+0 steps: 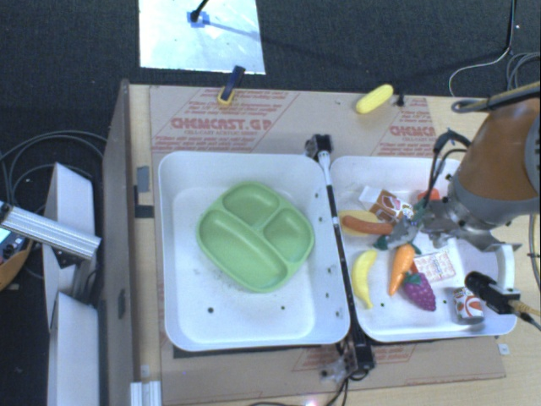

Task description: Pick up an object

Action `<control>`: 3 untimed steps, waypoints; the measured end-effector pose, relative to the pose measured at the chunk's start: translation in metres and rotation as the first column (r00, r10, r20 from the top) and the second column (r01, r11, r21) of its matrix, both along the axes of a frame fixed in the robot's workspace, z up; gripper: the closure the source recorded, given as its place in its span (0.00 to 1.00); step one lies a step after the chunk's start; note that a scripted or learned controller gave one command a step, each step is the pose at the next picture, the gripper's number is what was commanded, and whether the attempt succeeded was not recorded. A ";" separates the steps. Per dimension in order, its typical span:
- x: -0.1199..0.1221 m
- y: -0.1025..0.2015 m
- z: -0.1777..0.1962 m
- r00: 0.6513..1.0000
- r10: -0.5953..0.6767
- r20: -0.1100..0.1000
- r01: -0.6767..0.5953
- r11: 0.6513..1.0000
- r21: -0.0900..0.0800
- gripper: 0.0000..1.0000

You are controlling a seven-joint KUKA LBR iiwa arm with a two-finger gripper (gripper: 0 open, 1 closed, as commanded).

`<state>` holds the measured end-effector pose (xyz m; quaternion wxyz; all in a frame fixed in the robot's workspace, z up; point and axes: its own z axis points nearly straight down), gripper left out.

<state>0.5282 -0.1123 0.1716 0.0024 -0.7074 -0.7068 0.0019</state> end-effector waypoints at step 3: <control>-0.027 -0.008 -0.076 1.000 0.002 0.009 -0.002 1.000 0.001 1.00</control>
